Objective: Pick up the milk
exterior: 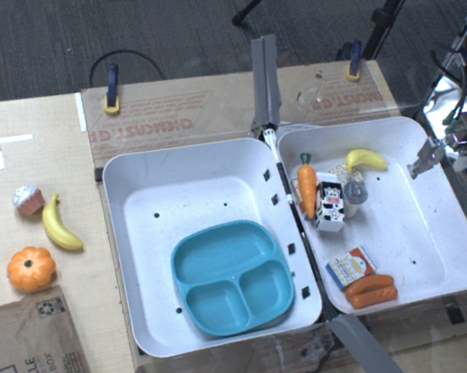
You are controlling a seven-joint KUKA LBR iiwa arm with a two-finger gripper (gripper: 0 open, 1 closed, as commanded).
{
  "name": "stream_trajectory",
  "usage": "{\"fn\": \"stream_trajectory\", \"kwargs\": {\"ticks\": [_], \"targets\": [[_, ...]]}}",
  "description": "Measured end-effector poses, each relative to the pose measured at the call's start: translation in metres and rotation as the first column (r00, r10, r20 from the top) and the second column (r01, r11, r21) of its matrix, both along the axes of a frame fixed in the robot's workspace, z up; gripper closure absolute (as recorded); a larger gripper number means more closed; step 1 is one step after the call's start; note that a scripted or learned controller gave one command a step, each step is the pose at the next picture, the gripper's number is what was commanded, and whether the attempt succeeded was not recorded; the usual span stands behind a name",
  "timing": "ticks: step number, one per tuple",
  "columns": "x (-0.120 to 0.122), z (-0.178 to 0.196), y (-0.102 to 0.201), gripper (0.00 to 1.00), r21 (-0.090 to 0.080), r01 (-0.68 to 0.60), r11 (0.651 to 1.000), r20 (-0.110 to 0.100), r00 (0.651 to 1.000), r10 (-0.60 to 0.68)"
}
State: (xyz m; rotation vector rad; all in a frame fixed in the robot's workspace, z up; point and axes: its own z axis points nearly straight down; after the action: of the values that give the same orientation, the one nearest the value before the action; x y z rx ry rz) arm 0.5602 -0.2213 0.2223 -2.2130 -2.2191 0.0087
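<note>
The fingers [424, 165] hang over the right bin's [445, 220] far right rim; whether they are open or closed, I cannot tell. That bin holds the milk [331, 203] beside a carrot [307, 190], a banana [365, 159] and sausages [371, 291]. The left bin [137, 238] holds a blue tray [231, 275].

I'm seeing the tabletop [59, 171] carrying two bins [132, 264], a banana [60, 225], pumpkin [31, 269], cupcake [28, 201] and paper bag [34, 364].

Robot's hand [426, 159] reads as pale grey metal w/ a slim, angular outline. Behind it sits bright white, glossy hardware, blown out by glare. Thin dark cables loop around that part. Markings and screws too blurred to make out.
</note>
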Motion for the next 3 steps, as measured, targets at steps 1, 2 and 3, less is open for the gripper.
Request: {"fn": "stream_trajectory", "kwargs": {"ticks": [1,2,3], "targets": [[0.053,-0.099,0.097,0.00,-0.002,-0.201,0.980,0.004,0.980,0.201],[0.043,-0.129,0.115,0.00,-0.006,-0.148,0.989,0.013,0.989,0.148],[-0.010,-0.128,0.114,0.00,-0.008,-0.117,0.993,0.016,0.993,0.117]]}}
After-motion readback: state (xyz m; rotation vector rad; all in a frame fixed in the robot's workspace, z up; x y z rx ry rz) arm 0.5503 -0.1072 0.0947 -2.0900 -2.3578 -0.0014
